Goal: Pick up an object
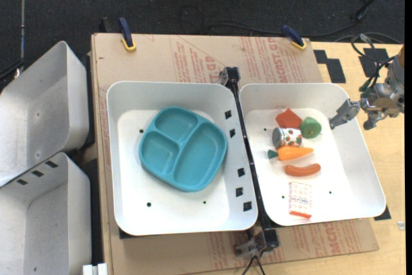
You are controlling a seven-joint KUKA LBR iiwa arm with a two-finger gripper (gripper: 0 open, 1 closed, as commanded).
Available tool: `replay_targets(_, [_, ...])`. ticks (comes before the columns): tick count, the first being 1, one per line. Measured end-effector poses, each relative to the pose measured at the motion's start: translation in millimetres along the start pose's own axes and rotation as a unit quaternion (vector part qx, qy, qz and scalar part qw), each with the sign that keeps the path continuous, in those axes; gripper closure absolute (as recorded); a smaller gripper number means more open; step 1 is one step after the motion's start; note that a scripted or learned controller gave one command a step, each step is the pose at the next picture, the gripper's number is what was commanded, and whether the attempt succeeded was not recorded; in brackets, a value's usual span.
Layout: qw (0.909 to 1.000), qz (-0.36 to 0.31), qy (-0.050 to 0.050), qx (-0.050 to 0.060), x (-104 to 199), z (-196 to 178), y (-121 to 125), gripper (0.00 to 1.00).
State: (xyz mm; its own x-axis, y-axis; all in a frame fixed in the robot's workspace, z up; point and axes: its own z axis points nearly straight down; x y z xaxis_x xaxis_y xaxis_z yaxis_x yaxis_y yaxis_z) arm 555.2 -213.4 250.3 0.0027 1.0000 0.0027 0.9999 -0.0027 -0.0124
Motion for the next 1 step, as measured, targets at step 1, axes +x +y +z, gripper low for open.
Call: replay_targets(1, [1.0000,-0.002,-0.002,-0.006,0.8,-7.2,2.5,0.00])
